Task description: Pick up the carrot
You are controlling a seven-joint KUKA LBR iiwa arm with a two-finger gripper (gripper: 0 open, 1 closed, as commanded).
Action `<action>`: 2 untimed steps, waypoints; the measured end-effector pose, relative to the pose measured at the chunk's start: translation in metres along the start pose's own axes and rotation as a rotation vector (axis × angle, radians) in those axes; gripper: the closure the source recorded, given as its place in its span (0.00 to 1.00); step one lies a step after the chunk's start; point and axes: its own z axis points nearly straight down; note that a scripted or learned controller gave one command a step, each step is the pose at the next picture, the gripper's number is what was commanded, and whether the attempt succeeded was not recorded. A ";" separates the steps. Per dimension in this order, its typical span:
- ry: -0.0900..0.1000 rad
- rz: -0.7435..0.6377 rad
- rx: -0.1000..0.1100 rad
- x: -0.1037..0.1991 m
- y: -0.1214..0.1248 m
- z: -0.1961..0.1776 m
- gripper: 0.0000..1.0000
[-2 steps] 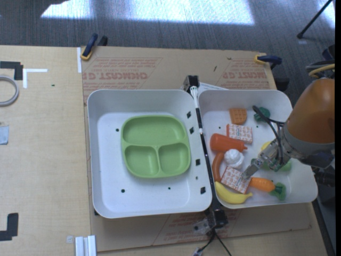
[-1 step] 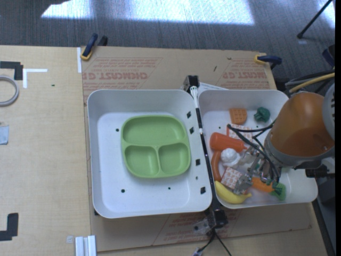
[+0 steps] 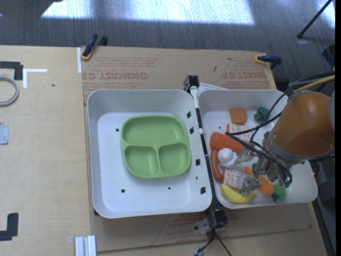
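- The carrot [image 3: 265, 186] lies at about four o'clock in the right bin [image 3: 298, 195], near its front rim: a small orange piece whose green top points toward the bin's lower right corner.
- The gripper [image 3: 254, 181] is down among the items right at the carrot, on its nine o'clock side. Wires and clutter hide the fingers, so I cannot tell whether they are wide, narrow or closed on anything.
- Just beside, at seven o'clock from the carrot, lies a yellow banana [image 3: 237, 194]; a white bottle [image 3: 228, 156] and a long orange-red item [image 3: 219, 141] sit at ten o'clock.
- In the left bin [image 3: 104, 196], a green divided plate [image 3: 156, 145] rests near the middle.
- Progress, as I judge it: the approach looks done, but the carrot is low in the bin, so securing and lifting remain.
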 end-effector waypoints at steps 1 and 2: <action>0.012 0.005 0.000 0.002 -0.001 -0.008 1.00; 0.024 -0.139 -0.001 -0.048 0.079 -0.095 1.00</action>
